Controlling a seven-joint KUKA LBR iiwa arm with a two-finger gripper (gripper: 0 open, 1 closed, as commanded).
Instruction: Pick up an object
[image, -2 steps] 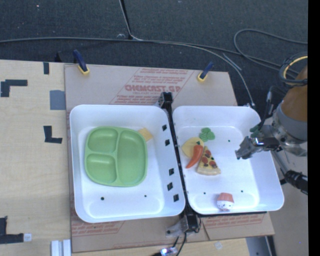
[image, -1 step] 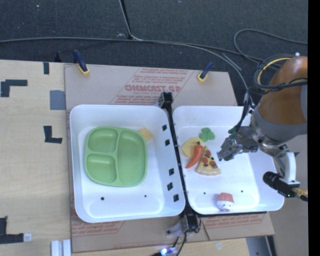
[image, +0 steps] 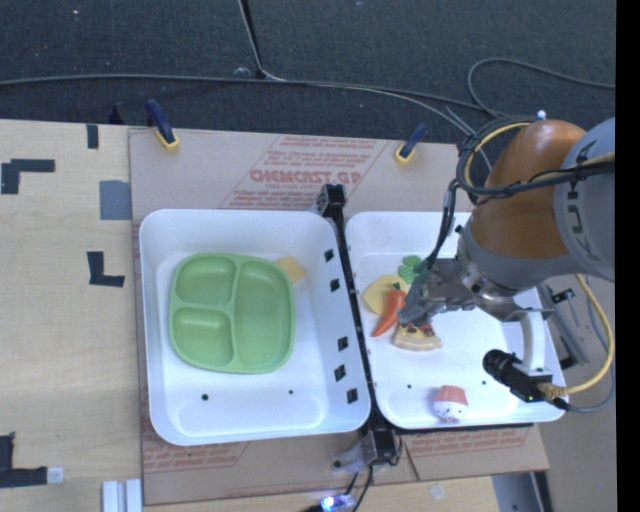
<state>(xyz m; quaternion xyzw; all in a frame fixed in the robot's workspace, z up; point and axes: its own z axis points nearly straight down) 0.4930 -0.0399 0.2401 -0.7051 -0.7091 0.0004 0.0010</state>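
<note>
My gripper (image: 416, 306) is low in the right bin (image: 480, 415), right over a small pile of toy food. An orange carrot (image: 388, 313) lies slanted just left of it, touching a yellow piece (image: 378, 294). A green leafy piece (image: 410, 267) sits just behind the gripper. A pizza-like slice (image: 416, 338) lies directly under and in front of it. The gripper's dark body hides how it meets these toys. A red and white piece (image: 450, 400) rests alone near the bin's front edge.
The left bin (image: 160, 390) holds a green divided plate (image: 233, 311) with a small yellow piece (image: 291, 267) at its far right corner. A black divider (image: 345, 320) separates the bins. The arm's orange band (image: 525, 200) looms over the right bin's far right side.
</note>
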